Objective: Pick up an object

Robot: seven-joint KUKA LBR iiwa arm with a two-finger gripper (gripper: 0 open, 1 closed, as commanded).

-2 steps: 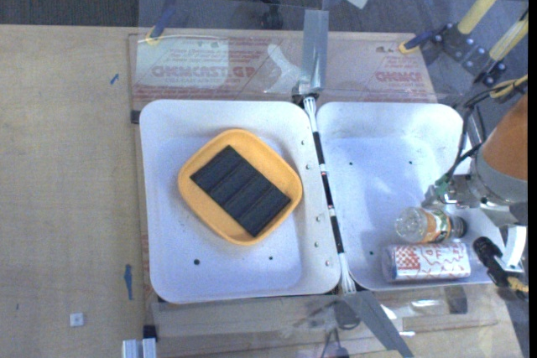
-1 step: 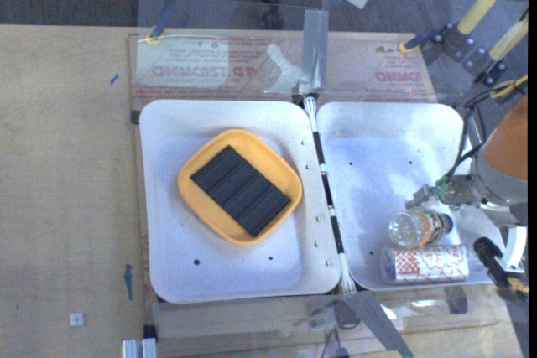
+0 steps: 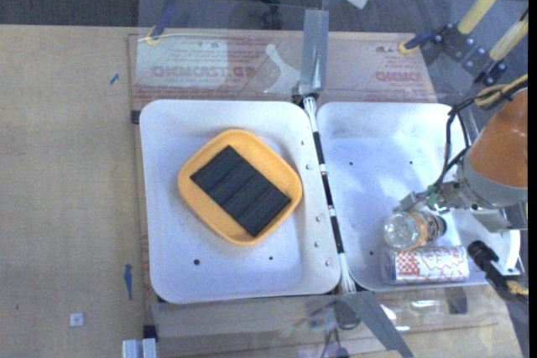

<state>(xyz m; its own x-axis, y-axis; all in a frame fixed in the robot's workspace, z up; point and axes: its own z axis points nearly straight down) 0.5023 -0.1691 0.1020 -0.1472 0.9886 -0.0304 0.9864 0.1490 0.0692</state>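
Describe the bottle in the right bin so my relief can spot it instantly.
Look in the right bin, at its lower right corner under the gripper. The bottle is small, clear, with an amber band, just above the can. The can is white with a red check pattern; the bottle is see-through.

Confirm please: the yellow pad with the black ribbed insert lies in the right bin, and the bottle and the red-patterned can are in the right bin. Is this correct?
Not quite. The camera view shows the yellow pad in the left bin, not the right one. The bottle and the red-patterned can are indeed in the right bin.
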